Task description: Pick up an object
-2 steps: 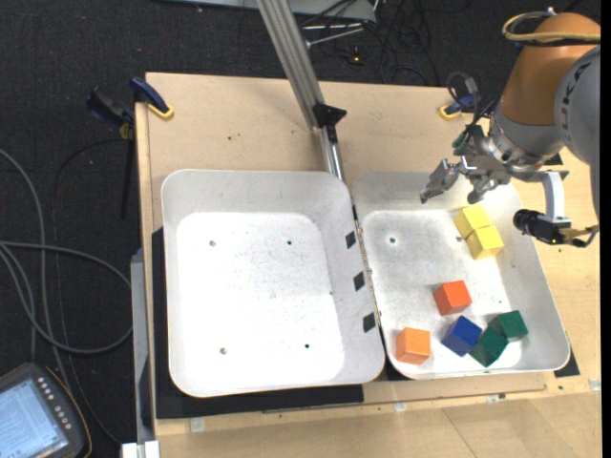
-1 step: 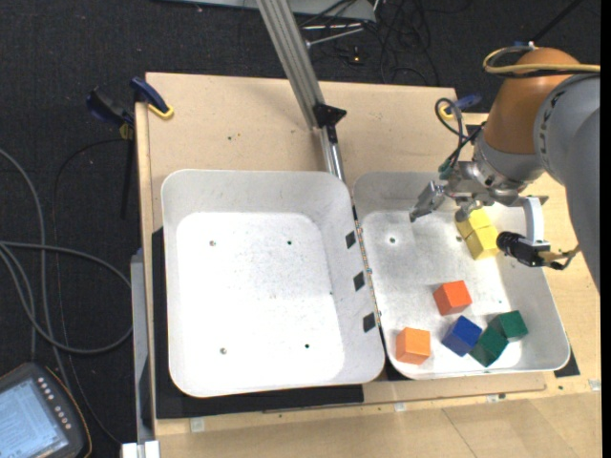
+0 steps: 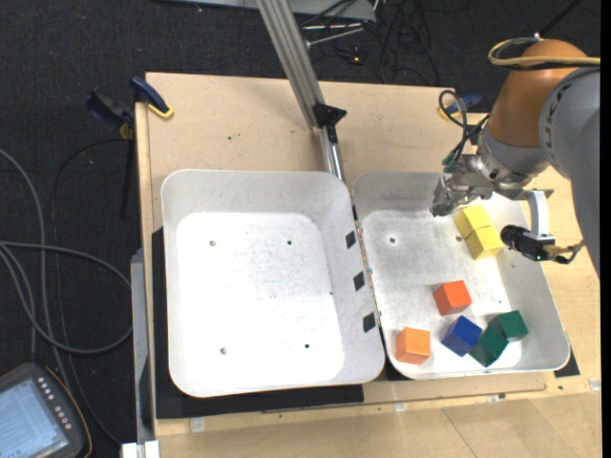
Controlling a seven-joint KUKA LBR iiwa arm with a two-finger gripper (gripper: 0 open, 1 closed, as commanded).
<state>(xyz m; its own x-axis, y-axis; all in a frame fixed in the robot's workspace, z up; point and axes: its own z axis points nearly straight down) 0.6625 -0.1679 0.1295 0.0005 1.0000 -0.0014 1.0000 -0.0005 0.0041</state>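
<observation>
The left bin (image 3: 258,275) is a shallow white tray on the bench, its floor speckled. The right bin (image 3: 401,256) sits just beside it, their rims touching along the middle, and it bears all the pieces. Near its front left lies an orange block (image 3: 413,344); a little farther back and to the right is a second, redder orange block (image 3: 452,297). Right of these, close to the near rim, a blue block (image 3: 464,335) touches a dark green block (image 3: 491,344), with a brighter green block (image 3: 513,324) just beside that. Farther back, toward the bin's far right, a yellow block (image 3: 478,232) lies at a slant, looking like two cubes joined end to end. The gripper (image 3: 445,201) hangs just beside the yellow block's far left end, low over the bin floor; whether it is released or clenched I cannot tell, and nothing is seen held in it. The yellow block seems the likeliest target. It is probably light, stiff and smooth-faced, perhaps a little slippery, so a hold across its narrow width, on two flat opposite sides near the middle, looks safest.
</observation>
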